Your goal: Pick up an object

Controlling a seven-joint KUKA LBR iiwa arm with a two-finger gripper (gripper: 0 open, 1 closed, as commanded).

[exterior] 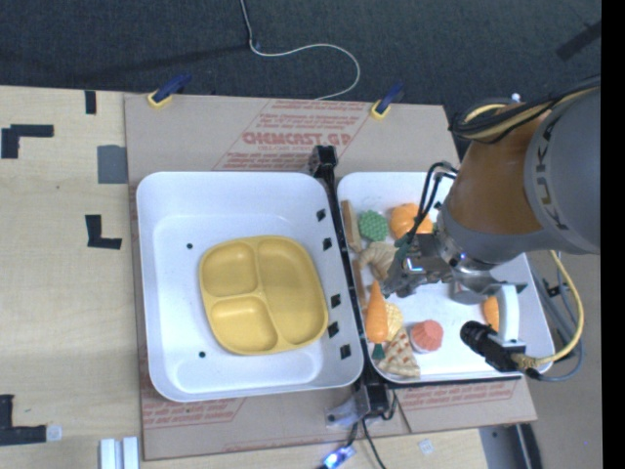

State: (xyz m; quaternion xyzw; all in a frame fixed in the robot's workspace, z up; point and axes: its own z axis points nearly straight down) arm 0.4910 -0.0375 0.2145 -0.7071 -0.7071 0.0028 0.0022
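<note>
Camera view: fingers [402, 279] state unclear; over right bin [444, 362]; carrot [375, 308] just below-left.

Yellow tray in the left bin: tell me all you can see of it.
The yellow tray is a rounded-square dish that looks like matte plastic, split by raised ridges into three compartments: one tall at the right, two smaller stacked at the left. It lies flat, open side up, turned slightly askew, near the middle of the left bin floor. It looks apart from the walls, and the gripper works in the other bin.
</note>
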